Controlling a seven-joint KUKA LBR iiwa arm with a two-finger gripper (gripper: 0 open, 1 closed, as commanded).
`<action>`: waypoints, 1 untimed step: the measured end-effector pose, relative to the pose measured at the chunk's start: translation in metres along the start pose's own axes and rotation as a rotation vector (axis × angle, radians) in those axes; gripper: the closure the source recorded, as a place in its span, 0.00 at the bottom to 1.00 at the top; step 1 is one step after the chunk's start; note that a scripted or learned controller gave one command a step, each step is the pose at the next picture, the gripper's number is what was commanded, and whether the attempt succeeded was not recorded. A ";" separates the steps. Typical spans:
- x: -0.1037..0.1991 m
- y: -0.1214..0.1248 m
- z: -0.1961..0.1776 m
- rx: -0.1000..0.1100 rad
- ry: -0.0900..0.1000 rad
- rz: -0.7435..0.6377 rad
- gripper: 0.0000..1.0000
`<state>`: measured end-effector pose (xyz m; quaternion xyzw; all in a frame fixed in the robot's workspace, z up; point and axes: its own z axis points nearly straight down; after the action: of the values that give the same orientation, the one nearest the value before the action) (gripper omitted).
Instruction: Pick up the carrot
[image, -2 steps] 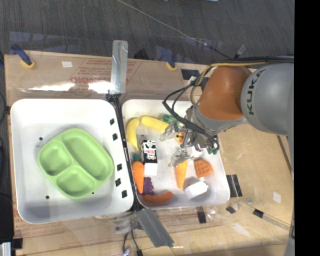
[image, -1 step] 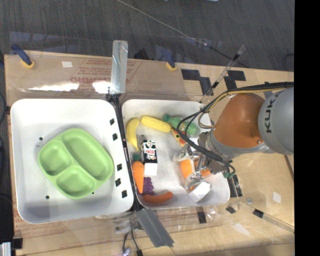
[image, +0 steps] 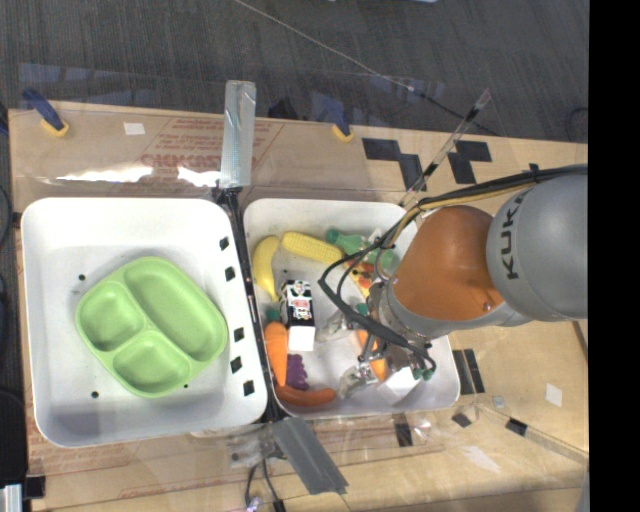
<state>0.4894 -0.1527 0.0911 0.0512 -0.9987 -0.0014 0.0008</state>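
Two shallow white bins are seen side by side on the worktop (image: 300, 140). In the left bin (image: 40, 300) a green divided plate (image: 150, 325) is lying. In the right bin (image: 330, 212) the carrot (image: 277, 348) is lying near the left wall, just beside a purple item (image: 297, 370), with a reddish sausage-like piece (image: 305, 397) at the near wall. Farther back, a banana (image: 264, 265), a yellow corn cob (image: 310, 246) and a small black-and-white carton (image: 298, 303) are seen. The tool (image: 372, 368) is lowered into the right part of this bin, apart from the carrot; something orange shows at it, but whether anything is gripped, or how wide the tool stands, cannot be told.
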 end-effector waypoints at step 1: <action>-0.002 0.000 -0.010 0.002 -0.002 -0.008 1.00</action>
<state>0.4910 -0.1523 0.1014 0.0549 -0.9985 -0.0005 -0.0001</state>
